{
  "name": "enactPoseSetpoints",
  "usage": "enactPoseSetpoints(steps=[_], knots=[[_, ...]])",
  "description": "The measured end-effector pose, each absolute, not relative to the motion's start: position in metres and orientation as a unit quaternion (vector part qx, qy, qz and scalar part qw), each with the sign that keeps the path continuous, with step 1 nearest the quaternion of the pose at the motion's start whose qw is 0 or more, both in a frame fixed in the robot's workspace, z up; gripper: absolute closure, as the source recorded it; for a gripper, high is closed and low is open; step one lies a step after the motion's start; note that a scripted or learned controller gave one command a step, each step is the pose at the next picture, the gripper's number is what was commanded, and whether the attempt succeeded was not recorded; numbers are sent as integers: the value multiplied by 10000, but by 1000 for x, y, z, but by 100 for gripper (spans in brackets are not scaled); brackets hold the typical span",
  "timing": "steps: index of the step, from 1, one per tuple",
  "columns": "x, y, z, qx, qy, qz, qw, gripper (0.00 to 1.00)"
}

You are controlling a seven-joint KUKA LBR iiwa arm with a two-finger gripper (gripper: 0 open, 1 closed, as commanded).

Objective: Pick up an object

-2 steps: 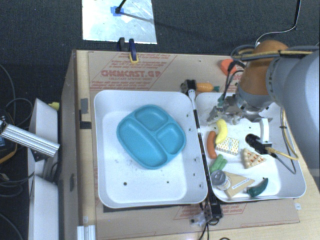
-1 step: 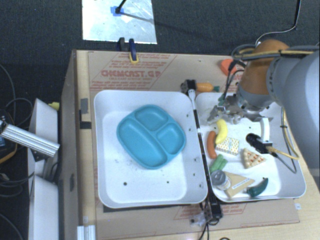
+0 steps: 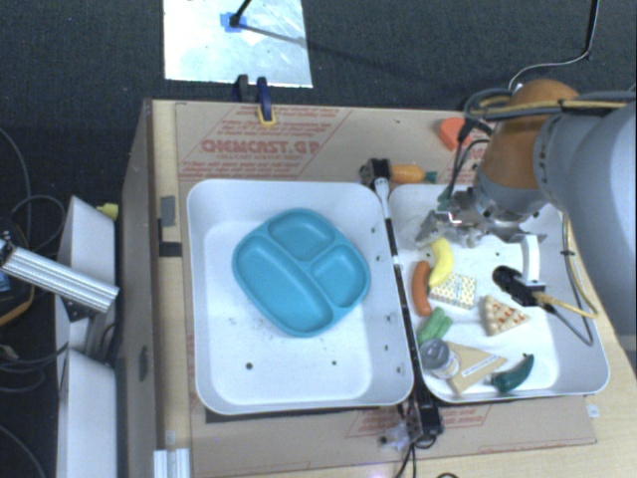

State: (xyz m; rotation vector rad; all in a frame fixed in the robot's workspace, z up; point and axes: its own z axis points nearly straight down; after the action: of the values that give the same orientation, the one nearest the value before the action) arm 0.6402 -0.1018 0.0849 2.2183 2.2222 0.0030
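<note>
My gripper (image 3: 445, 226) hangs over the upper left part of the right bin (image 3: 587, 368), just above a yellow banana (image 3: 439, 261). Nothing shows between its tips. Beside the banana lie an orange sausage-shaped piece (image 3: 422, 287) and a pale waffle square (image 3: 455, 290). A pizza slice (image 3: 503, 316) sits to their right. Nearer the front are a green piece (image 3: 434, 325), a small grey cup (image 3: 436, 356), a tan wedge (image 3: 480, 366) and a dark green pepper (image 3: 515, 374).
The left bin (image 3: 214, 366) holds a blue divided plate (image 3: 301, 270). An orange piece (image 3: 408, 175) lies on the cardboard behind the bins, and another orange thing (image 3: 450, 127) sits further back. The arm's grey body covers the right bin's far right corner.
</note>
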Motion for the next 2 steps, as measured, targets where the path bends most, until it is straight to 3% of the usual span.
enactPoseSetpoints(steps=[2], knots=[[644, -92, 85, 7055, 7087, 13, 10, 0]])
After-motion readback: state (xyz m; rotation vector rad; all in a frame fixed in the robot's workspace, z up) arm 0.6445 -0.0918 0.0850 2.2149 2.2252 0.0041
